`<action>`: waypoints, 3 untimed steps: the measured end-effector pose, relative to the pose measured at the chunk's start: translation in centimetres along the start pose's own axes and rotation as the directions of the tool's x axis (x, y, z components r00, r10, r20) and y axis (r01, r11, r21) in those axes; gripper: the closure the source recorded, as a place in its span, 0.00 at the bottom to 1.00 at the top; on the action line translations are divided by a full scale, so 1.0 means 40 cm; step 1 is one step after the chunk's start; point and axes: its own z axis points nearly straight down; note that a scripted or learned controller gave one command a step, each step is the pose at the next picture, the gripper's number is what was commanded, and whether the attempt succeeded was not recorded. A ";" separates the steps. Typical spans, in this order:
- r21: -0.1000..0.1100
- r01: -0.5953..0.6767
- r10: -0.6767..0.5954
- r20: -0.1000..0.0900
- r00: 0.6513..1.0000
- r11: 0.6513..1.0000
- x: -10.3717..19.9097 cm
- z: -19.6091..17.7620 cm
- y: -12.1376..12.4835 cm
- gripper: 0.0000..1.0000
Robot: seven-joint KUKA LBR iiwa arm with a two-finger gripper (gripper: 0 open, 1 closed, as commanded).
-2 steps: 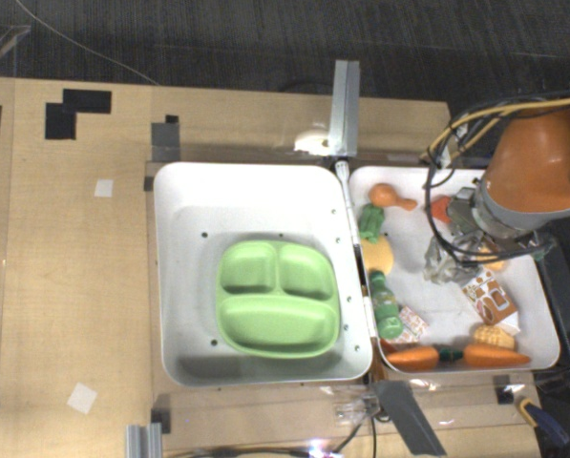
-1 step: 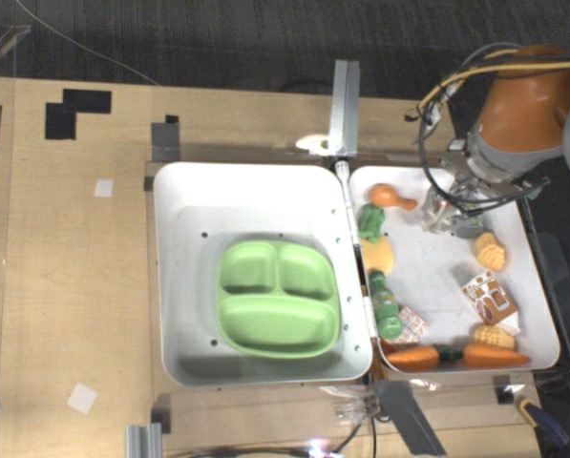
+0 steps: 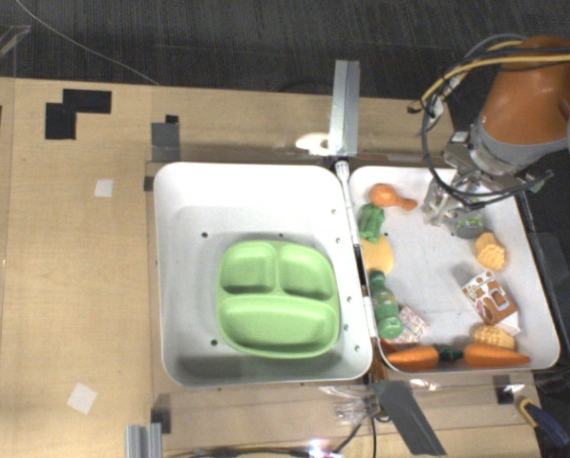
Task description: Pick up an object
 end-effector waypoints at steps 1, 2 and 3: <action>0.000 -0.123 0.123 -0.007 0.992 0.992 -0.007 -0.262 -0.011 1.00; 0.002 -0.123 0.123 0.000 0.992 0.992 -0.013 -0.288 -0.012 1.00; 0.010 -0.124 0.124 0.009 0.992 0.992 -0.020 -0.323 -0.016 1.00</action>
